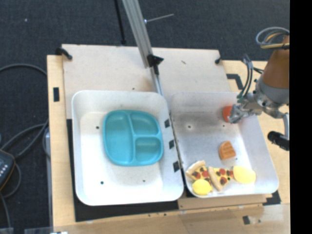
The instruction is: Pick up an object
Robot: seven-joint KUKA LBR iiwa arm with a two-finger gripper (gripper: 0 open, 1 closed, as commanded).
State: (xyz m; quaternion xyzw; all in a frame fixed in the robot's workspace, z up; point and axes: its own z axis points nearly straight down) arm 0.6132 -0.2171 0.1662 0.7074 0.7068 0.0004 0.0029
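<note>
Here: left bin (83, 189), holding a blue divided plate (132, 137) at centre. Right bin (265, 155); gripper (236, 115) at its far right edge, touching a red-orange object (227, 112), grip state cannot be told. Pizza slices (210, 175), bread piece (227, 150), two yellow pieces (243, 175) along the near edge.

A single camera is fixed high above the surface (141, 65) and looks down on it at a slant, far enough back to take in both the left white bin (85, 130) and the right white bin (204, 118) whole, with dark carpet (48, 13) showing along the far side and down the left. The near edge of the surface runs along the bottom of the view and its far edge lies toward the top, where a slanted metal pole (138, 26) rises toward the lens. The arm (275, 77) comes in from the right edge, cut off by the frame above its orange band.
</note>
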